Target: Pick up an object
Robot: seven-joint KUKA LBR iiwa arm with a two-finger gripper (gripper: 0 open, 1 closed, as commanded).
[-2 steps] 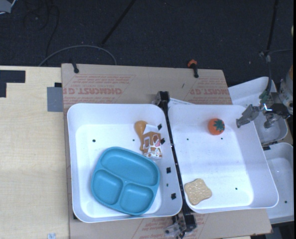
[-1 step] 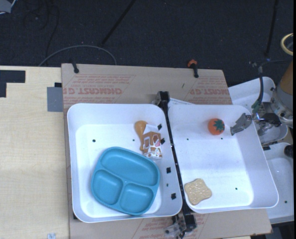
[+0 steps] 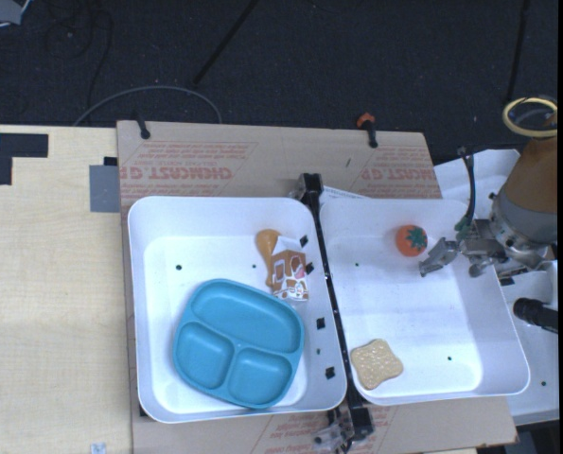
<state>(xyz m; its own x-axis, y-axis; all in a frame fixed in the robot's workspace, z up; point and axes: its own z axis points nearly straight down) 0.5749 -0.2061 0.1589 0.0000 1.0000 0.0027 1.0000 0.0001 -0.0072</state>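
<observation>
The surface (image 3: 44, 291) is seen as a pale wooden top at the left, with a sheet of printed cardboard (image 3: 262, 164) laid over its middle. On the cardboard two shallow white bins are set side by side, their inner walls touching along a black clamp strip (image 3: 321, 282).

The left bin (image 3: 153, 253) is occupied mostly by a blue divided tray (image 3: 238, 343), which is lying flat in the near half with three compartments visible. Just beyond the tray's far right corner, against the bin's right wall, a small brown-and-white printed packet (image 3: 289, 276) is found, and a small orange-tan piece (image 3: 267, 244) is touching its far left side.

The right bin (image 3: 423, 348) is entered from the right by the grey arm (image 3: 532, 201), whose wrist is held above the bin's right rim. The claw (image 3: 451, 253) is positioned low over the far right part of this bin. Its fingers (image 3: 436, 257) are seen spread apart, and nothing is gripped between them.

A small red-orange tomato-like object (image 3: 411, 240) with a green top is resting on the bin floor just to the left of the claw, apart from it. A tan slice of toy bread (image 3: 376, 363) is lying flat near the bin's front left corner, well apart from the claw.
</observation>
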